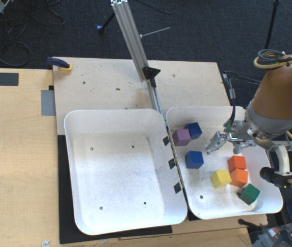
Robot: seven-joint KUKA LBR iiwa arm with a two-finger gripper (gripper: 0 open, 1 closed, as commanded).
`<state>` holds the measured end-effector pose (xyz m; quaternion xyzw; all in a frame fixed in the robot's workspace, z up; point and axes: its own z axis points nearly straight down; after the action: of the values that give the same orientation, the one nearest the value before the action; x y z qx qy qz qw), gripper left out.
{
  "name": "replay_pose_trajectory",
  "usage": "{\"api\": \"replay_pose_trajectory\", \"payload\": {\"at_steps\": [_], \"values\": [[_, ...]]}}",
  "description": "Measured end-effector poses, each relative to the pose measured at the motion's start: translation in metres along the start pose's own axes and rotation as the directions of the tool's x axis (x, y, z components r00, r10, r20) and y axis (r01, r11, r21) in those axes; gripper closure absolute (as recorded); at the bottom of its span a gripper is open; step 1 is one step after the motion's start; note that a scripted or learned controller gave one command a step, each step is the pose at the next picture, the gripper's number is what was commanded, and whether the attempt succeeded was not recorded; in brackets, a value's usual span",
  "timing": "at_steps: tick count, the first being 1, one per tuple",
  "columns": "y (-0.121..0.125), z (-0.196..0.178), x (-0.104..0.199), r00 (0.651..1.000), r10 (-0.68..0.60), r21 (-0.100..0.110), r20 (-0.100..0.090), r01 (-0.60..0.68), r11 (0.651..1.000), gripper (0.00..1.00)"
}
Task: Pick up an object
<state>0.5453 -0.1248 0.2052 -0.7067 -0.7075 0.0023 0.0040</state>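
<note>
Claw point(217, 143): hovering in right bin point(269, 206), fingers spread, gripping nothing.
Nearest target: blue cube point(194, 159), just below-left of claw.
Others: purple cube point(182, 136), orange cubes point(237, 170), yellow cube point(220, 178).
Tip: centre over blue cube, drop straight, close squarely on opposite faces.

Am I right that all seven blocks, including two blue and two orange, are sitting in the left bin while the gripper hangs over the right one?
Not quite. The camera view shows the blocks in the right bin, not the left bin: two blue blocks, two orange blocks, plus purple, yellow and green. The gripper does hang over the right bin.
</note>
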Motion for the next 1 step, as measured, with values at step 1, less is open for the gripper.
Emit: {"api": "replay_pose_trajectory", "payload": {"at_steps": [1], "values": [[0.0007, -0.0025, -0.0015, 1.0, 0.004, -0.006, 0.001, -0.004, 1.0, 0.0]]}}
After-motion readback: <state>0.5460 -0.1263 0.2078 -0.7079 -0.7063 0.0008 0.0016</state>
